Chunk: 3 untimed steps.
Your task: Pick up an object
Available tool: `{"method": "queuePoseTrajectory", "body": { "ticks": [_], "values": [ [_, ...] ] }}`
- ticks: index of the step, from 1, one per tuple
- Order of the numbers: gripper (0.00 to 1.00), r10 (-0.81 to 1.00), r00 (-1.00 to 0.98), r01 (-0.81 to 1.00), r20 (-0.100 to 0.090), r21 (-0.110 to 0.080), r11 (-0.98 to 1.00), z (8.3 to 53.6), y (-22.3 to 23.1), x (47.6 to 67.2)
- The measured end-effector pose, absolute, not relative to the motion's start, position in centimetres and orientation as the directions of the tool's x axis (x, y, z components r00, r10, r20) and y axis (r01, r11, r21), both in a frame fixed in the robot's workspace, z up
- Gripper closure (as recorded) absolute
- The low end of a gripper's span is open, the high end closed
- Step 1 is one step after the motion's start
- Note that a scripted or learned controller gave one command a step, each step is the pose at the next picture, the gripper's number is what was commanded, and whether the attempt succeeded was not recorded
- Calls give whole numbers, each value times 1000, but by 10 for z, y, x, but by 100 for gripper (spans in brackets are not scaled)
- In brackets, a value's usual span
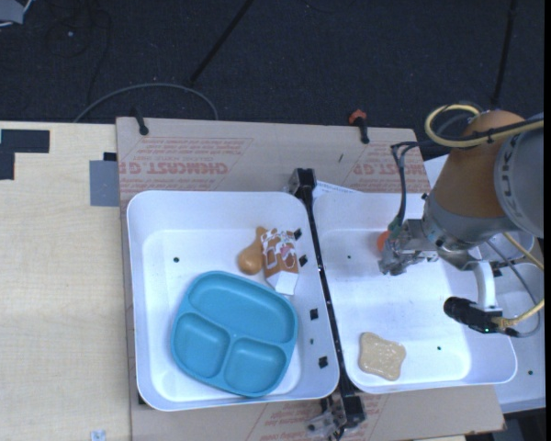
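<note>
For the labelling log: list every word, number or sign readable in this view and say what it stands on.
"CHEMCZT" in red, upside down from this view, with further letters after it too blurred to read: on the cardboard sheet behind the left bin.
A second red print, partly legible as "G P": on the same cardboard behind the right bin, too blurred to read.
Faint red print on the cardboard's front edge: unreadable.
The blue divided tray bears no text.

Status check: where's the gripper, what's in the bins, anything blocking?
Gripper low in right bin, far side. Tan flat piece lies apart, near front wall. Blue divided tray and brown toy in left bin. Nothing blocking.
</note>
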<state>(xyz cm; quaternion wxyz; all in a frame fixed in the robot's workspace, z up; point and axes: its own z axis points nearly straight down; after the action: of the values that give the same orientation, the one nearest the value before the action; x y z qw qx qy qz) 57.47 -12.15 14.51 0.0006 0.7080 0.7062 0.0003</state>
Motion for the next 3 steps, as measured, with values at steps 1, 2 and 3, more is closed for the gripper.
{"method": "queuePoseTrajectory", "body": {
  "ticks": [1,2,3],
  "values": [
    [100,1000,0,1000,0,3,0,198,-123,576],
    [100,1000,-3,1000,2,-5,3,202,-84,556],
    [100,1000,-5,1000,3,-4,5,215,-30,545]
  ]
}}
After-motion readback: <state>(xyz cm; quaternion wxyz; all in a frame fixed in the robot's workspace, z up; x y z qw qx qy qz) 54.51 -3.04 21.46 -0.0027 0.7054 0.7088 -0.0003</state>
